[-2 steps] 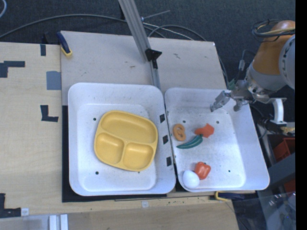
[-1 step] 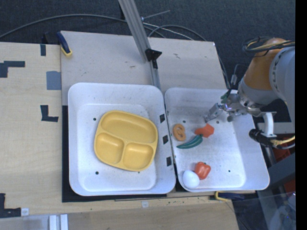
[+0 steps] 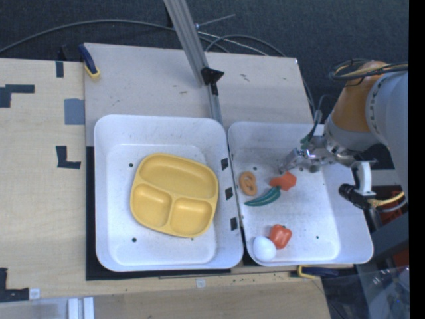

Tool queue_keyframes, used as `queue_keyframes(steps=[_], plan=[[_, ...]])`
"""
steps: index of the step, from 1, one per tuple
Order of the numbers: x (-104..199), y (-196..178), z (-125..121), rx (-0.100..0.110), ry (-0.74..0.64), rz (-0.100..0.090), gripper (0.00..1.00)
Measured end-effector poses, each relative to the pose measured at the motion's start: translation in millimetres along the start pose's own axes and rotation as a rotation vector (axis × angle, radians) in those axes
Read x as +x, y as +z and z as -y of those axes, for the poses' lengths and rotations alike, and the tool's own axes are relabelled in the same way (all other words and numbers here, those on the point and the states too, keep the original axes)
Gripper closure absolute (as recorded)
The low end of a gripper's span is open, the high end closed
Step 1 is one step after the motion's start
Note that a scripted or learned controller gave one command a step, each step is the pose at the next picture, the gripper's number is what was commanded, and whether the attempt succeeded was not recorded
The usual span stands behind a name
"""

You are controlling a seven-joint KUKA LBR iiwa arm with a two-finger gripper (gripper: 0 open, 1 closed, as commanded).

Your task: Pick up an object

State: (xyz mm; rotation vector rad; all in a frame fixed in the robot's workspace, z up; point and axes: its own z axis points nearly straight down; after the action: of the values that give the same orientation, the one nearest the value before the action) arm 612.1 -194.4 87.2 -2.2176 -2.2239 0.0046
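Landmark: the right bin [image 3: 345, 241], shallow white plastic, rounded corners, scuffed floor with small dark specks. Gripper [image 3: 290, 167] sits low over this bin's upper middle, metal fingers pointing toward the bin's left; grey arm [image 3: 378, 111] with orange band comes in over the bin's right wall. Can't tell how far the jaws are open, and nothing is clearly seen between the fingers.

Small red-orange chunk [image 3: 286, 181], blocky and matte, lies just below the gripper tip, near the bin's centre; touching or just beside, can't tell. Green curved pepper-like piece [image 3: 264, 197], smooth, tapered to a point, lies against the chunk's lower left. Tan oval piece [image 3: 248, 183], ridged like a pastry, sits near the bin's left wall. Red bell pepper [image 3: 281, 235], glossy with green stem, is by the bin's front edge, touching a smooth white egg [image 3: 264, 248] in the front left corner.

Left of this bin, sharing a wall, is the left bin [image 3: 106, 198] holding a yellow divided plate [image 3: 174, 194], three compartments, rounded, matte plastic. Behind the bin a ribbed metal pole [image 3: 188, 28] slants up.
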Motion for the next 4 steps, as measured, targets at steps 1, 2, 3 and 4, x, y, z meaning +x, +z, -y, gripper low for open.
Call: queue_keyframes(steps=[1, 2, 3, 4], plan=[[0, -11, 0, -0.001, -0.001, 0.001, 1.00], [0, -56, -8, -0.005, 0.001, 0.000, 1.00], [4, -119, -5, -0.009, 0.000, 0.001, 1.00], [4, -180, -14, -0.009, 0.000, 0.001, 1.00]])
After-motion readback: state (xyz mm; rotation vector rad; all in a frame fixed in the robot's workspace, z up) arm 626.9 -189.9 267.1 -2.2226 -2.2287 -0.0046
